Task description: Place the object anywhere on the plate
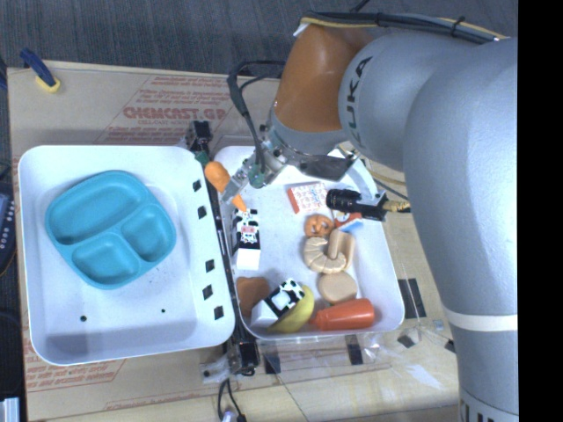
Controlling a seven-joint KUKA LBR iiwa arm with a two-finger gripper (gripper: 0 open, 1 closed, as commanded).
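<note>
A blue divided plate [110, 227] lies in the left white bin [53, 332]. My gripper [244, 179] hangs over the top left corner of the right bin [387, 275], close to the wall between the two bins. A small orange toy piece [216, 176] sits right beside the gripper tip, above that wall; whether it is gripped is unclear. A second orange bit [238, 203] shows just below the tip. The arm's wrist hides the bin's far corner.
The right bin holds several toy foods: a black-and-white carton [248, 235], a red-and-white card [306, 198], tan wooden pieces [330, 253], a red-orange vegetable [347, 315], a yellow banana [297, 316] and a brown piece [252, 290].
</note>
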